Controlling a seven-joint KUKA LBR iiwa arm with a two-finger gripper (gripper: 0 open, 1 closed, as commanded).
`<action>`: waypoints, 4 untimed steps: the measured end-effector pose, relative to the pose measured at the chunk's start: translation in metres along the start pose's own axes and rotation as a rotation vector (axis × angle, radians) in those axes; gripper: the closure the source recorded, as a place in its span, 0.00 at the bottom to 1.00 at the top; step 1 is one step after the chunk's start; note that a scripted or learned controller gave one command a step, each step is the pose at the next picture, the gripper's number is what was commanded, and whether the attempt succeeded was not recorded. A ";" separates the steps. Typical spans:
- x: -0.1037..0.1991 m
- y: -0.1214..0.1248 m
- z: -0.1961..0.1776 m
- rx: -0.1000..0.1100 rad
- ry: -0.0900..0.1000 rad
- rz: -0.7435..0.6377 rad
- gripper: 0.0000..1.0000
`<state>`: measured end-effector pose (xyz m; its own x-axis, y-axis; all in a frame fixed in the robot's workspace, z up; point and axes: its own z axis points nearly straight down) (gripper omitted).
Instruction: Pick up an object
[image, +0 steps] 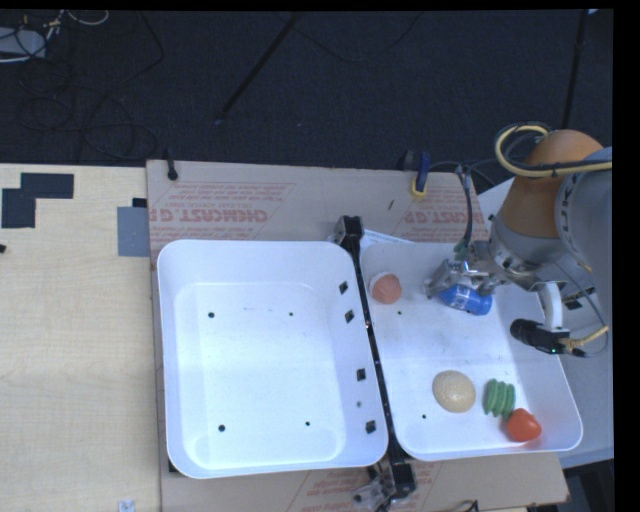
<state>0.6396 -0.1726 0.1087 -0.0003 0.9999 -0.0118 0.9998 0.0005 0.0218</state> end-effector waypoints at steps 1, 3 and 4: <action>0.089 -0.056 0.019 0.029 0.016 -0.004 0.00; 0.040 -0.048 -0.027 0.023 0.012 0.002 0.00; 0.040 -0.048 -0.035 0.027 0.013 0.003 1.00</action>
<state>0.5912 -0.1322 0.1417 0.0028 1.0000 0.0014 1.0000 -0.0028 -0.0048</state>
